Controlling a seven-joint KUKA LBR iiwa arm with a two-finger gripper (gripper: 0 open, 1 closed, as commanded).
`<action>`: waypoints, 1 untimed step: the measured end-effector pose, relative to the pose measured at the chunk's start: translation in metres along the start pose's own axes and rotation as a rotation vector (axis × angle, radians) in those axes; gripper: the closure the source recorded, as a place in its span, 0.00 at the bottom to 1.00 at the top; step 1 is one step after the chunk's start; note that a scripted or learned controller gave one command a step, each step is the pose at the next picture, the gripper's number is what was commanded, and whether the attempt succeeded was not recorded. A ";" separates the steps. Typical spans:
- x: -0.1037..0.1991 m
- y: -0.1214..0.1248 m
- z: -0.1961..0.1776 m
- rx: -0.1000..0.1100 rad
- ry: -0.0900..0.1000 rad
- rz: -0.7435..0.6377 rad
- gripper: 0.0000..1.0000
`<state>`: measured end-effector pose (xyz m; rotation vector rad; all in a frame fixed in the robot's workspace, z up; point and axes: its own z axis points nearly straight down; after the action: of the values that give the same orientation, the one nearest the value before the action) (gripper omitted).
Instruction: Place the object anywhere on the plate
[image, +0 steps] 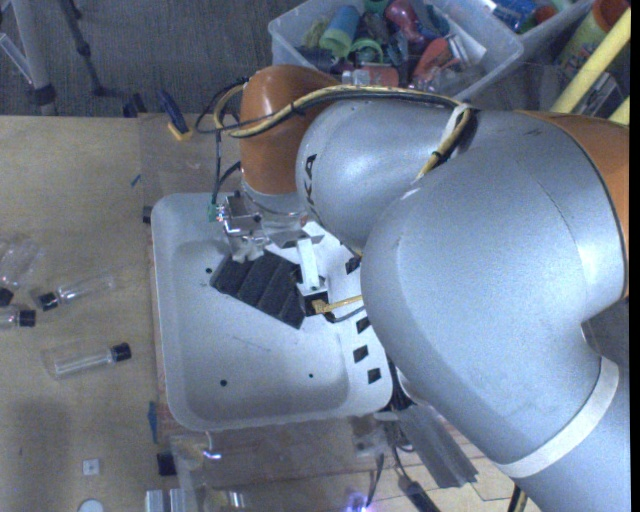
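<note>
My gripper (240, 236) hangs low over the far left corner of a shallow white bin (250, 375), just under the orange wrist band (272, 120). The bulky grey arm (480, 260) reaches in from the right. It covers the bin's right side and everything beyond it. The bare part of the bin floor shows a few small dark specks.
Clear vials with black caps (88, 357) lie on the wooden bench left of the bin, with another vial (72, 292) further back. A clear tub of colourful items (400, 35) stands at the back. A yellow tube (600, 55) leans at the top right.
</note>
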<state>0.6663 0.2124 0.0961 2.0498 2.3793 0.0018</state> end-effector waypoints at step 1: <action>-0.006 0.000 -0.067 -0.002 0.000 -0.397 1.00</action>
<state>0.6668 0.2063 0.1628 1.5392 2.7353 0.0039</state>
